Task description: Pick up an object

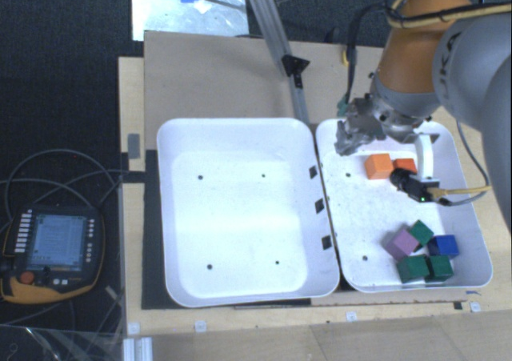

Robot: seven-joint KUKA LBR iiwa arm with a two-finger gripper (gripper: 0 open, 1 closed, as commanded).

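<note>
Gripper [350, 140] hangs at 10 o'clock corner of right bin [472, 215]; can't tell finger state. Orange block [378, 166] sits just beside, toward 4 o'clock. Risk: descent misses block, or clips bin wall. Block cluster [422, 252] well apart at 5 o'clock.

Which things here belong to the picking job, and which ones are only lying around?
For the job:
gripper
orange block
purple block
blue block
green blocks
right bin

Just lying about:
left bin
teach pendant
metal pole
</note>
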